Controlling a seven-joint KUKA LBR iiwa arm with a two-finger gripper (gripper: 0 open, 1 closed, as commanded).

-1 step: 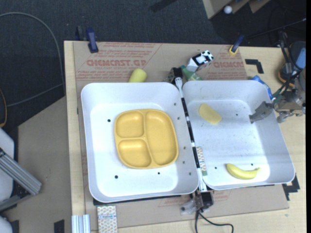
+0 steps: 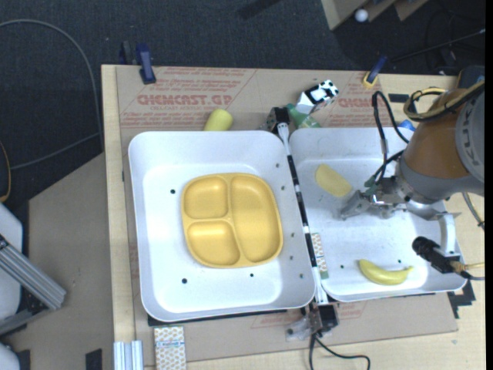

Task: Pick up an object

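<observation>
Cardboard bench (image 2: pixel 192 91) bears two white bins (image 2: pixel 154 176) over dark carpet (image 2: pixel 62 14); end effector (image 2: pixel 356 205) grip state unclear.

Both bins (image 2: pixel 154 206) looked like smooth, slightly glossy white plastic. The divided tray (image 2: pixel 231 218) had a matt yellow plastic finish, and the banana (image 2: pixel 383 272) shone faintly. The bench (image 2: pixel 192 91) beneath was dull brown board, printed in red.

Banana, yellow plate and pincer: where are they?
Banana (image 2: pixel 383 272): camera view, middle of its curve.
Yellow plate (image 2: pixel 231 220): camera view, ridge where its three sections meet.
Pincer (image 2: pixel 348 210): camera view, between the fingertips.
</observation>
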